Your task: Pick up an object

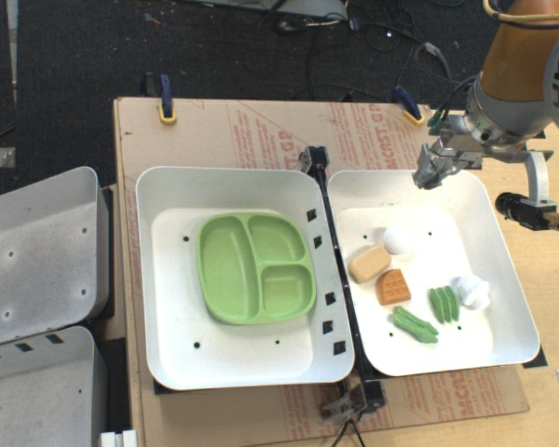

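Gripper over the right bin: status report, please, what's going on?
Gripper above right bin's back edge, carrying nothing visible. Toy foods below untouched: bread piece, waffle, green beans. Nothing in the way.

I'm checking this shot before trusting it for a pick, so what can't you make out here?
- Claw, camera view: small and dark over the right bin's far rim; open or shut is unreadable.
- Arm: cut off by the top and right edges.
- White item beside the green pods: too small and pale against the bin to identify.
- White lump: partly behind the tan piece, shape unclear.
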Robot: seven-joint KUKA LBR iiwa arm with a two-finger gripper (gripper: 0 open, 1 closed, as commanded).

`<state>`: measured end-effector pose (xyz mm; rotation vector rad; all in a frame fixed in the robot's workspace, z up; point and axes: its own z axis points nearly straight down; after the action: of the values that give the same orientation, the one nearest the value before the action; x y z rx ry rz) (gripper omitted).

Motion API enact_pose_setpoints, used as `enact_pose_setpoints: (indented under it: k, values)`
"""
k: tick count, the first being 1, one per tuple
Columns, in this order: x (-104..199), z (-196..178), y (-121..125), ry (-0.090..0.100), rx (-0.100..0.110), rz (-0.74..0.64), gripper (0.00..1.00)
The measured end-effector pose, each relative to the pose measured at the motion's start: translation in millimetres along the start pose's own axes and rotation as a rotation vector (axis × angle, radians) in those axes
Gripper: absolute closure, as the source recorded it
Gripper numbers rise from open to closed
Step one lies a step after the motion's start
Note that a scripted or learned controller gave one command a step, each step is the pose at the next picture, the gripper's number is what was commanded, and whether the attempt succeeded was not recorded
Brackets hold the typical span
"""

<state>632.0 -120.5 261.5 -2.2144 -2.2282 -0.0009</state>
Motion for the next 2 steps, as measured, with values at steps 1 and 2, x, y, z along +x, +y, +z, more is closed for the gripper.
enact_pose_setpoints:
  k: [1, 2]
  values:
    - [58.0, 8.3, -4.4, 0.001, 0.002, -0.001, 1.0]
    - [112.1, 3.2, 0.7, 0.001, -0.001, -0.002, 1.0]
